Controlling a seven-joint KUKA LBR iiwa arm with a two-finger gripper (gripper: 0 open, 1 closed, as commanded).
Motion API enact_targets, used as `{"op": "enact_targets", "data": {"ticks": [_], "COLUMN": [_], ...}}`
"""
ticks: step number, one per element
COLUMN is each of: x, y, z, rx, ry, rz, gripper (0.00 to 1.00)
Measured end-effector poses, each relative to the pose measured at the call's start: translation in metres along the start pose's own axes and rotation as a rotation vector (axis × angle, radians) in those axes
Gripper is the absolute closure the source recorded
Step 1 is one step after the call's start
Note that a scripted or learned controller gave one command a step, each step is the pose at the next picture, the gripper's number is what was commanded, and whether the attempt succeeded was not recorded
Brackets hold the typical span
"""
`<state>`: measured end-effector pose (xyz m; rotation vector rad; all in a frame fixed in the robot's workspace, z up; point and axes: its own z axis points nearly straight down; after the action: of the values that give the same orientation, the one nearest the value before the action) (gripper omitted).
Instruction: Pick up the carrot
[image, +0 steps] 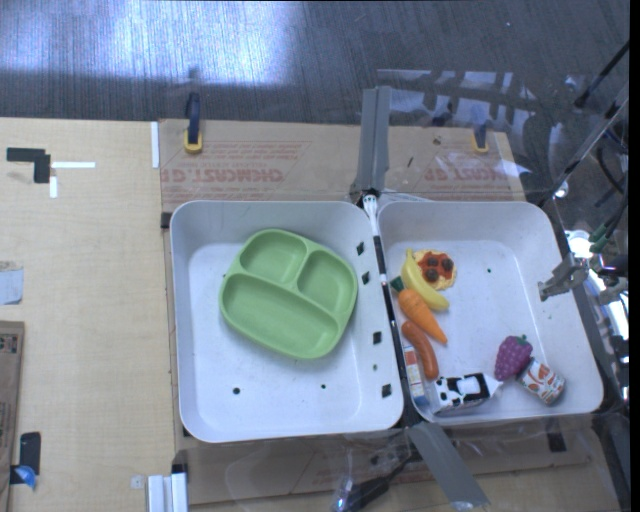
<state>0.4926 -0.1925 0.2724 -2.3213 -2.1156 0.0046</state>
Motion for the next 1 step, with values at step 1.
{"op": "enact_targets", "data": {"ticks": [1], "x": [0.0477], "y": [0.0286], "z": [0.0469], "rx": [0.002], "ry": [0.001], "rz": [-0.219], "gripper": [0.00]}}
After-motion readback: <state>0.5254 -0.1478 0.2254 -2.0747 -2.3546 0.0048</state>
